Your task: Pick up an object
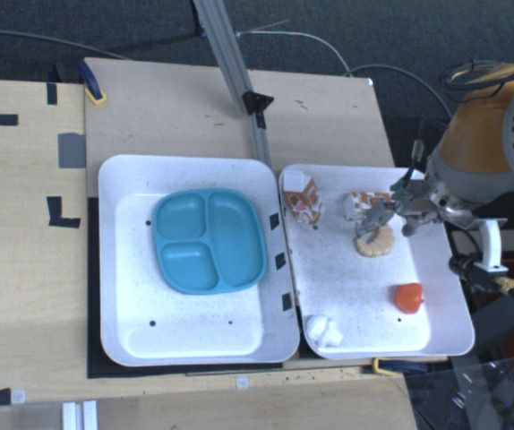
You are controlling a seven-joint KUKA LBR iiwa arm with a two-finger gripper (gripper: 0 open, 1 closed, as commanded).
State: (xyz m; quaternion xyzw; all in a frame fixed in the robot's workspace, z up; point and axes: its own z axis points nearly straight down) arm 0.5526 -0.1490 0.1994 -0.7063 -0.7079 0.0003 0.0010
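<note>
1. Camera view: the grey two-finger gripper (pixel 381 218) sits low in the right white bin (pixel 445 330), directly over the round tan cookie-like piece (pixel 374 243). Whether it is spread or closed I cannot tell.
2. Just beside it lies a crumpled white-and-brown wrapper (pixel 361 203); a small patterned carton (pixel 304 202) is farther to its left; a red block (pixel 408 297) is nearer the camera.
3. Judgement: nothing looks lifted yet; grasping and raising remain.

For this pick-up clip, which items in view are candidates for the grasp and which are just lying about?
In play, in the right bin:
gripper
tan round piece under the gripper
patterned carton
red object
white crumpled object

Lying about:
blue divided plate in the left bin
metal pole
</note>
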